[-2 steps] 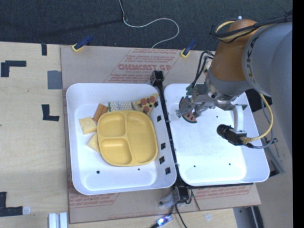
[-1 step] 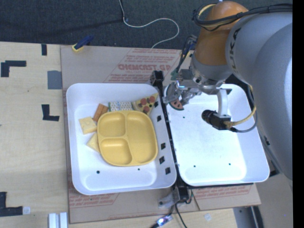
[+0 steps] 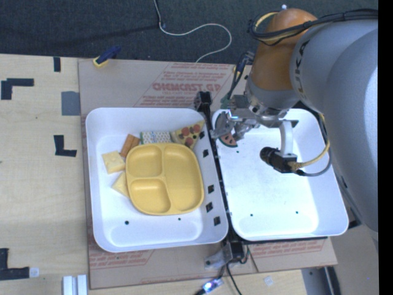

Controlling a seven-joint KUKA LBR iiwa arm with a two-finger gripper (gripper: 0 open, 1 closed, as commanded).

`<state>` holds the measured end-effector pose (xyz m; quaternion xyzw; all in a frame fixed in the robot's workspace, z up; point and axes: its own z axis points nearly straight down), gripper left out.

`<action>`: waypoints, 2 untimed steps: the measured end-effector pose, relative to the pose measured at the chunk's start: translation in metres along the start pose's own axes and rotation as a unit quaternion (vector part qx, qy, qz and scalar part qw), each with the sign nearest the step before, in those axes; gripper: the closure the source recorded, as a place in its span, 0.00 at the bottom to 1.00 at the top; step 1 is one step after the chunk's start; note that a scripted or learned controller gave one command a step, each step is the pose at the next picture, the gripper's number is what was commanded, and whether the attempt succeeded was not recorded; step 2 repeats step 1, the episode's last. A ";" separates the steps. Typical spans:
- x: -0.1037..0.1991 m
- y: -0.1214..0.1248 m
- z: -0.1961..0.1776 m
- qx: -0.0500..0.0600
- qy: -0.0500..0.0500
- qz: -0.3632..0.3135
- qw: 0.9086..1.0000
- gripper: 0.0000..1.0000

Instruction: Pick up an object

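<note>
Seen from above at a slant, a cardboard-topped bench (image 3: 184, 85) carries two shallow white bins side by side. The left bin (image 3: 101, 226) holds a yellow divided plate (image 3: 164, 178) lying flat near its centre. Tucked against the plate from nine o'clock round to one o'clock are small toy foods: pale yellow cracker-like squares (image 3: 114, 162), an orange-brown wafer (image 3: 129, 144), a patterned green-and-white strip (image 3: 156, 137), and a pizza-like slice (image 3: 189, 133) by the divider between the bins. Right of that divider, the right bin (image 3: 276, 220) has a mostly bare floor. At its ten o'clock corner sits a small dark reddish object (image 3: 229, 139), too small to identify, just beside the gripper (image 3: 228, 126) of the grey arm (image 3: 344, 103), which reaches in from three o'clock with its orange band (image 3: 276, 48) above the wrist. Whether the claw is released or clenched cannot be told, as the wrist hardware hides it. The pick looks to be in its closing-in stage (a judgement, not something visible). To do it well, the claw should be centred over the small object, kept clear of the bin wall and divider, lowered straight, closed fully, and only then lifted, since a piece this close to a corner can easily slip away.
</note>
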<state>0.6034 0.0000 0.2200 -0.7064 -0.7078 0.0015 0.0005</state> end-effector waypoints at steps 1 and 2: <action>0.007 0.002 0.006 0.000 0.000 0.000 1.000 1.00; 0.007 0.002 0.006 0.000 0.000 0.000 1.000 1.00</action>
